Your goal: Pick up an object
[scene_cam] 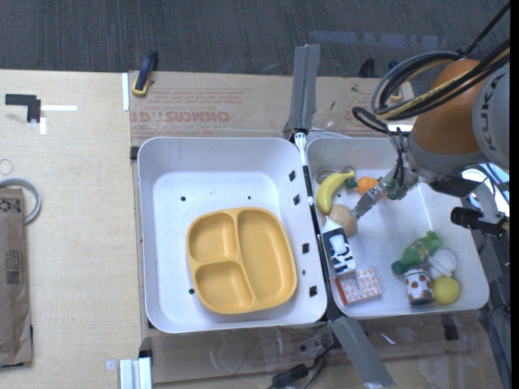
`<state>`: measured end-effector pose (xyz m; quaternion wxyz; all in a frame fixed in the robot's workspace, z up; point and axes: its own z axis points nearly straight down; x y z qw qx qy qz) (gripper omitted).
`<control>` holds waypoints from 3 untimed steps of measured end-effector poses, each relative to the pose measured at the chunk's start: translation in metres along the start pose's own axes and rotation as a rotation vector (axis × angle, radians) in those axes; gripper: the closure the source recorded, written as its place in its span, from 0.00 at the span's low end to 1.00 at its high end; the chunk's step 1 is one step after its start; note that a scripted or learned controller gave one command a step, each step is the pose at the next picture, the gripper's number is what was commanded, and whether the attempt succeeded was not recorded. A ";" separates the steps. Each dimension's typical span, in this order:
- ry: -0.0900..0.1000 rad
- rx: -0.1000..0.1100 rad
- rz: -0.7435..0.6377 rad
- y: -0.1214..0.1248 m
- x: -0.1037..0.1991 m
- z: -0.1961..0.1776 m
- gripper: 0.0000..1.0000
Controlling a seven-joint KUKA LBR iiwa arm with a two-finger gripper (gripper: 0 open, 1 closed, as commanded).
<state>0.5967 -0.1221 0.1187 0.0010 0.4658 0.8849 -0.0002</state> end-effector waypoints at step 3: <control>-0.006 -0.002 -0.082 0.048 -0.043 0.015 1.00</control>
